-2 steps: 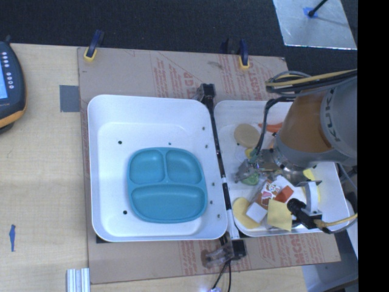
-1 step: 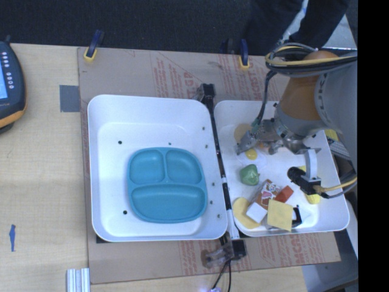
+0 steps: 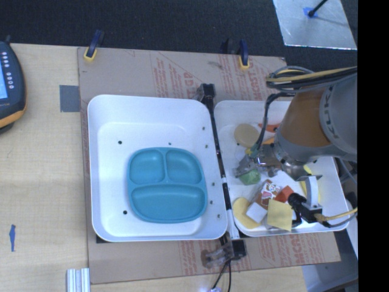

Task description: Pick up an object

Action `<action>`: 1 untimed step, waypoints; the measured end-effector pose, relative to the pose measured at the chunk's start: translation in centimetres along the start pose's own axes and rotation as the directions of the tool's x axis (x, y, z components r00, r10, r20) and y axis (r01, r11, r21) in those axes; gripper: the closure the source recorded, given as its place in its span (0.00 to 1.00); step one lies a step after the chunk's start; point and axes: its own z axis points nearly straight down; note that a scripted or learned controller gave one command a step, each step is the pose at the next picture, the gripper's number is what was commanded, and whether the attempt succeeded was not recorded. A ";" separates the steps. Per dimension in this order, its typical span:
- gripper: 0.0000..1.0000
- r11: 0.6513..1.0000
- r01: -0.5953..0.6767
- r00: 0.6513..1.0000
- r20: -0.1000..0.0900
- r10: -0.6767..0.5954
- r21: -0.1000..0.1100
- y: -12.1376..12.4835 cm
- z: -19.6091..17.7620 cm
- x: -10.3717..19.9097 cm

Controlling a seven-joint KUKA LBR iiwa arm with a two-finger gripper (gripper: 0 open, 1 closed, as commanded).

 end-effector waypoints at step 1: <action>0.00 1.000 0.002 1.000 0.002 -0.002 -0.009 3.9 -0.1 -0.5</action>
